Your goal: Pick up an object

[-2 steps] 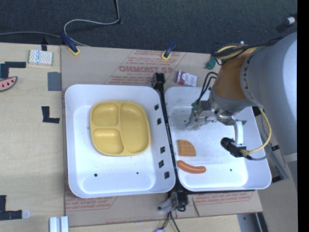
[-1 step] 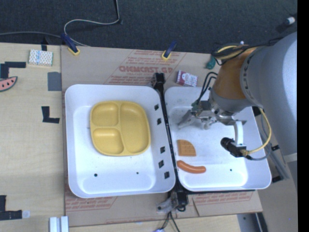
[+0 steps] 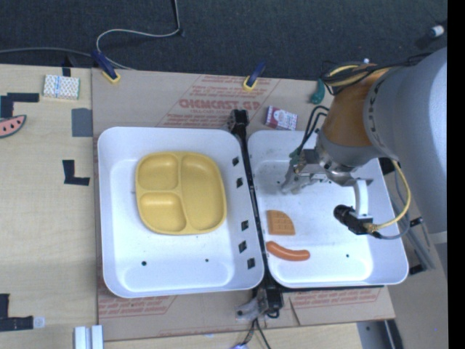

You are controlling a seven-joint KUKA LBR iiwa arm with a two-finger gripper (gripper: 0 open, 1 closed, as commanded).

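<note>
The gripper (image 3: 298, 174) was low in the right bin (image 3: 378, 267), over its far left part, close to the divider between the two bins. Its fingers pointed down toward the white floor and seemed only a little apart, but the view was too small and blurred there, so I cannot tell for sure how wide they stood. Nothing was visible between them; the patch of floor below looked bare.

Behind the gripper, the grey arm (image 3: 407, 122) with the orange band (image 3: 349, 118) came in from the right and covered the far right part of this bin.

The things that could be picked lay nearer to the camera in the same bin. A waffle-like toy (image 3: 280, 222), brown and roughly square, lay flat just near of the gripper, apart from it. A toy sausage (image 3: 288, 252), orange-red, lay flat a little nearer again, close to the near rim. Neither was touched by the fingers.

In the left bin (image 3: 116, 267) a yellow divided plate (image 3: 180, 193) lay flat with three compartments, well apart from the gripper.

As a judgement, the task was at an early stage: the arm was down in the bin, but no object was grasped or lifted. What was left was nearly all of it: to bring the fingers over one object, probably the waffle-like toy because it was the closest, close on it, and raise it off the floor.
</note>
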